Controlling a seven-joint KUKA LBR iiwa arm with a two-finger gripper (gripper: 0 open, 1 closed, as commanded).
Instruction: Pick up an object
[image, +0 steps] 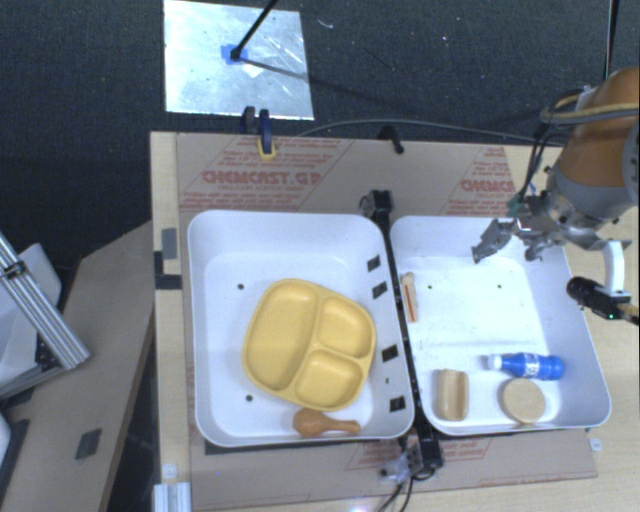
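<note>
My gripper (506, 252) hangs over the back of the right bin (575, 330), its two fingers spread open with nothing between them. Well in front of it, near the bin's front wall, lie a blue bottle with a white cap (527, 365), a round tan disc (523, 400) and a tan bread-like slice (450, 394). A thin orange stick (409, 297) lies along the bin's left wall. The left bin (215, 300) holds a yellow divided plate (308, 343) and a brown drumstick-shaped piece (323, 423) at its front.
A black divider with clips (392, 300) runs between the two bins. A shiny metal sheet (238, 58) lies on the dark floor behind the bench. The grey and orange arm (600, 150) comes in from the right.
</note>
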